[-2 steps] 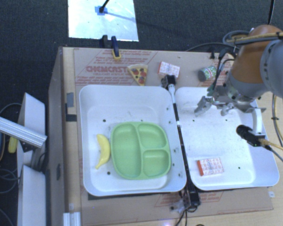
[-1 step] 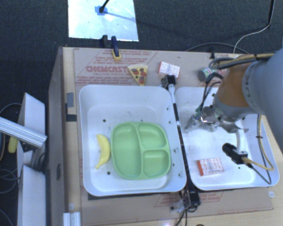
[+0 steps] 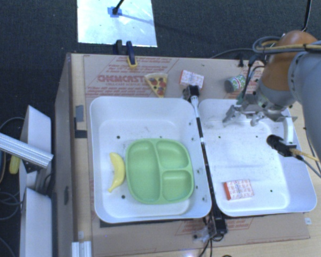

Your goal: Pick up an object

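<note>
Hovering over the far end of the right bin (image 3: 299, 197), end effector (image 3: 244, 115) spread and pinching nothing, with the small red-and-white packet (image 3: 238, 189) lying flat near the front wall — best to swing across, centre above it, then descend squarely before closing

A pale green divided plastic plate (image 3: 160, 170) and a yellow banana (image 3: 116, 171) lie in the white left bin (image 3: 104, 116). A small red-and-white printed packet (image 3: 238, 189) sits near the white right bin's (image 3: 257, 154) front edge. The brown cardboard bench top (image 3: 123, 74) carries red lettering.
</note>
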`<state>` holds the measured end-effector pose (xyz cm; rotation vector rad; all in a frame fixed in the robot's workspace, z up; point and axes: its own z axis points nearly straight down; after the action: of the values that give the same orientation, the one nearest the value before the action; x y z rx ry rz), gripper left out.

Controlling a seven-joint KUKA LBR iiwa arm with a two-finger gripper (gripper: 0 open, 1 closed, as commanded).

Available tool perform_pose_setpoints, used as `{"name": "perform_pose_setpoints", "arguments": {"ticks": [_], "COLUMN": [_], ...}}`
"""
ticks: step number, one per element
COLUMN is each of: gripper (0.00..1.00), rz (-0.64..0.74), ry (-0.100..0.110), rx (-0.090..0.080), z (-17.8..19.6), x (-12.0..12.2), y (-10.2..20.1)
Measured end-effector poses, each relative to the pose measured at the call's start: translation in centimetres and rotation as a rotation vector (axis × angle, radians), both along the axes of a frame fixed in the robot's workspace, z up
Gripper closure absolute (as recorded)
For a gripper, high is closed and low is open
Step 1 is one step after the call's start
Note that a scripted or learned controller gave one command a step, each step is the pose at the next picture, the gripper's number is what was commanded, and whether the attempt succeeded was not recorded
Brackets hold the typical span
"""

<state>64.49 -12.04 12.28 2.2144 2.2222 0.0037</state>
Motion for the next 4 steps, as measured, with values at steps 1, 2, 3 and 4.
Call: {"name": "perform_pose_setpoints", "arguments": {"ticks": [1, 2, 3, 4], "gripper": [0.0, 0.0, 0.0, 0.0], "rz": [-0.002, 0.0, 0.002, 0.0], "ry": [0.004, -0.002, 0.003, 0.001], "rx": [0.001, -0.001, 0.002, 0.0], "z": [-1.3, 5.1, -0.7, 1.9], "x": [-6.4, 1.8, 2.4, 2.4], "y": [-3.0, -7.8, -2.9, -4.3]}}
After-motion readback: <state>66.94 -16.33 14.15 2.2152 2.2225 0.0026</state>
